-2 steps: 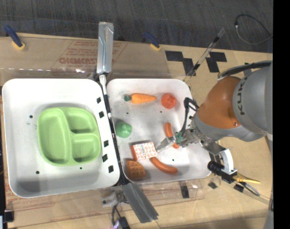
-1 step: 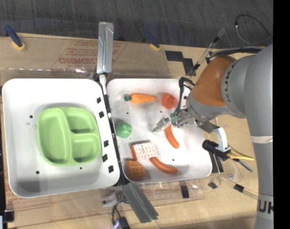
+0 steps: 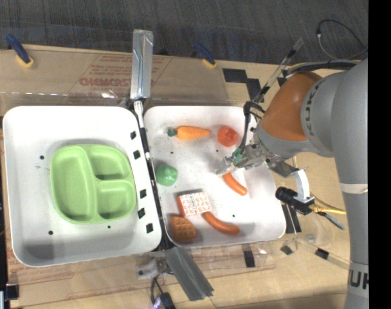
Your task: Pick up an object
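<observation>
Fingers: too small and blurred against the speckled floor to tell whether spread or pressed together. Gripper [image 3: 237, 159] low over the right bin [image 3: 263, 227], toward its right wall, under the grey arm [image 3: 324, 118] with its orange band.

Likely target: the orange sausage [image 3: 235, 183] just below the fingertips, near the right wall, about mid-height in the bin. Contact unclear; nothing visibly between the fingers.

Its long axis runs diagonally, upper end toward the bin's far-left corner, lower end toward the near-right corner.

To do this well: set the jaws across that axis, centre on the sausage's middle, descend straight, close, then lift clear.

Outward: red tomato [image 3: 227, 135] and carrot [image 3: 191, 133] toward the far edge, a second sausage [image 3: 220, 223] near the front edge.
</observation>
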